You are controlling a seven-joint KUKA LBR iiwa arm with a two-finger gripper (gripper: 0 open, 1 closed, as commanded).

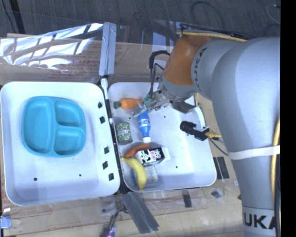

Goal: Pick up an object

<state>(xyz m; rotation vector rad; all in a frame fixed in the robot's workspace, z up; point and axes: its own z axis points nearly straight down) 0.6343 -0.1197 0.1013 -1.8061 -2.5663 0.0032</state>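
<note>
Two white bins sit side by side: the left bin point(10, 147) holds a blue divided tray point(53, 125). Over the right bin point(197, 174), the gripper point(150, 102) hangs by the carrot point(129, 103), just above the blue bottle point(144, 125); finger state I cannot tell. A banana point(136, 172) lies near.

Bright, even overhead light; glare streaks the plastic sheet point(49, 46), and the picture is slightly soft.

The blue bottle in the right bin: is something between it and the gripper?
Nothing visible stands between them. The gripper is in the right bin, directly above the upper end of the blue bottle. The carrot lies close beside it on the left, not between them.
</note>
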